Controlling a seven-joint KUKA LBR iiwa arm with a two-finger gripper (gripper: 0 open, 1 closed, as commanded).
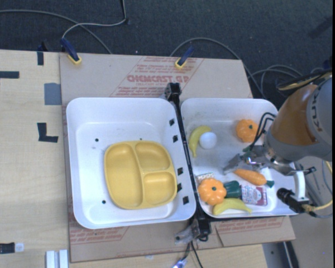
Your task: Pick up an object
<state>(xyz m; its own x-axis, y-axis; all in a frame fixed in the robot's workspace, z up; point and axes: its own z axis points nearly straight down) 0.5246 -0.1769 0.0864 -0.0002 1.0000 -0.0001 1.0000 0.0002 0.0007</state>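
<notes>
Lying flat, carrot long axis left-right, tip rightward, gripper just above-left, grip state unclear

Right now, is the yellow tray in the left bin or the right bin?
Left bin. The yellow tray lies flat on the white floor of the left bin.

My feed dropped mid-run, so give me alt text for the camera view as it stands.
The gripper is low in the right bin, beside a carrot, among a ball, two bananas, two small pumpkins and a packet. The left bin holds a yellow divided tray.
</notes>
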